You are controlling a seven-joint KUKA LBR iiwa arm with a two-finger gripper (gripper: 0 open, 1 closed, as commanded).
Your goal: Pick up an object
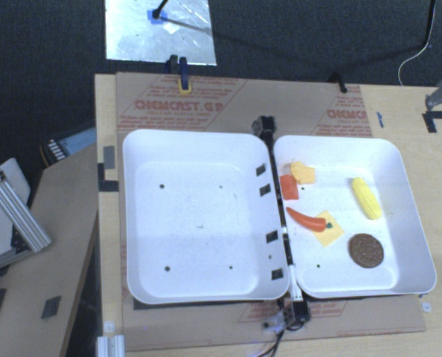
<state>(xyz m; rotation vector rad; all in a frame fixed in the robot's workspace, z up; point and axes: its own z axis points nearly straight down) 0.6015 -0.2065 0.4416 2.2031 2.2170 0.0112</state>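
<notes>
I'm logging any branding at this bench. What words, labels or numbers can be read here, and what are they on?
"CHEMCAST GP" in red, on the brown sheet under the white bins, left of the clamp.
The same red print repeats at the sheet's upper right, tilted and too blurred to read surely.
Smaller red lines around both are too small to read.

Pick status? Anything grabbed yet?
Done: nothing; no object is lifted. In hand: nothing. The corn, brown disc, chili pepper, cheese slice and red block all lie in the right bin. Left: the whole pick.
</notes>
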